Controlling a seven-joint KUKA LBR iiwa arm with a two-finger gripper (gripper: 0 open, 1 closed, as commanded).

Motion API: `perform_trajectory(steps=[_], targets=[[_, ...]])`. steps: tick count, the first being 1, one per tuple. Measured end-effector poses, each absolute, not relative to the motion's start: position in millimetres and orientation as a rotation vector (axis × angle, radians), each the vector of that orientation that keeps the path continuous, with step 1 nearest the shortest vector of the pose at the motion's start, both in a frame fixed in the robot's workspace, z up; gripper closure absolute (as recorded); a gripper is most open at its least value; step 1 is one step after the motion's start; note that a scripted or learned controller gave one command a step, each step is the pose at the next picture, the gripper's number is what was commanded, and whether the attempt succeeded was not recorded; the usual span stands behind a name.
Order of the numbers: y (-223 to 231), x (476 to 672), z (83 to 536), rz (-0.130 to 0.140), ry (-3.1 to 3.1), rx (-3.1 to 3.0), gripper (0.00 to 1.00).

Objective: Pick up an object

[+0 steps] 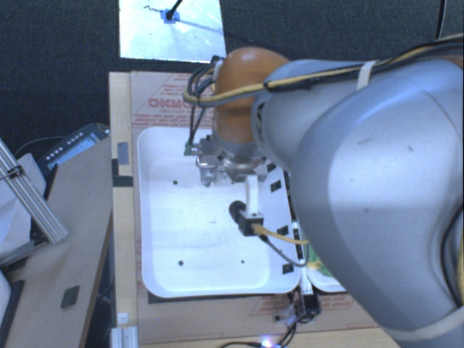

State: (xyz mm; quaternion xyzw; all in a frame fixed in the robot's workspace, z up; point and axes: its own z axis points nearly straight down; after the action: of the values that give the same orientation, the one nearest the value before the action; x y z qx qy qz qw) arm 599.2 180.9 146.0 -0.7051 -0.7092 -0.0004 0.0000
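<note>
Nearest you, filling the right side of the frame, is the arm [377, 187]: smooth grey casing, rounded, w/ a yellow cable tied along it. Further in, at centre, the orange band [243, 85] sits above the wrist. Below it the gripper [217, 174] hangs over the upper part of the left bin [163, 267]; whether it's clenched or released can't be told from here. The bin is shallow white plastic, rounded corners, glossy, a few dark specks on its floor. No pickable object can be made out in it, so you can't judge weight, stiffness or a grip spot yet. At lower right a sliver of something green-yellow [324, 270] peeks out by the arm, approx where the other bin lies; too hidden to identify.
</note>
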Motion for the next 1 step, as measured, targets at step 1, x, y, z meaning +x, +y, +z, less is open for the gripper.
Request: perform_trajectory(steps=[1], targets=[[237.9,633.4,132.8,-0.009,-2.231,-2.213,1.00]])
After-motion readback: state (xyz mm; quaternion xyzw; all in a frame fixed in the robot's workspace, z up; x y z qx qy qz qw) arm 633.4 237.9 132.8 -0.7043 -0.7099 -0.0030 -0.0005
